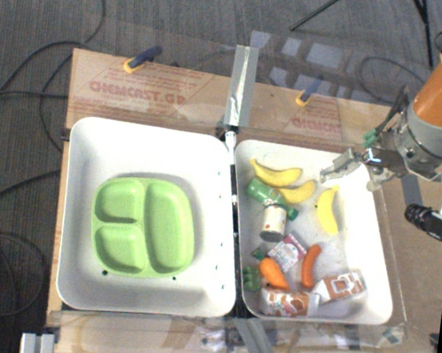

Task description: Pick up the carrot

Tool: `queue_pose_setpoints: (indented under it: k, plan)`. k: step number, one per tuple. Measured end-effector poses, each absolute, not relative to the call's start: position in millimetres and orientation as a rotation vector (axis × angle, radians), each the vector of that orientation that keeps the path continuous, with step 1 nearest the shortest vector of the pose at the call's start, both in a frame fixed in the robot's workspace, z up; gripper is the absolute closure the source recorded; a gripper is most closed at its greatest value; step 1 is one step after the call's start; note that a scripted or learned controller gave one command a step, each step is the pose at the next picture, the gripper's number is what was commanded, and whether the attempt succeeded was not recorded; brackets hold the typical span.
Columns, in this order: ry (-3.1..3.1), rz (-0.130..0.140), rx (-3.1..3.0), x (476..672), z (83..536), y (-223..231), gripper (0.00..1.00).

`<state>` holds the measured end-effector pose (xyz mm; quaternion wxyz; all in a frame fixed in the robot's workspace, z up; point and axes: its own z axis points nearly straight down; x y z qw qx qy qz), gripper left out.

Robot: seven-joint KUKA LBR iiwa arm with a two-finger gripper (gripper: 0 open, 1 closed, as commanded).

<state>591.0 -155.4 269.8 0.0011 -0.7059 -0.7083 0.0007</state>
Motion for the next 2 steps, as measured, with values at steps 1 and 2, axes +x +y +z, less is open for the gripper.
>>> queue_pose_setpoints:
  k: [1, 2]
  plan:
    - [-2.262, 0.003, -2.176, 567.2, 148, -143, 0.00]
    - [-2.409, -0.040, -2.074, 550.6, 119, -113, 0.00]
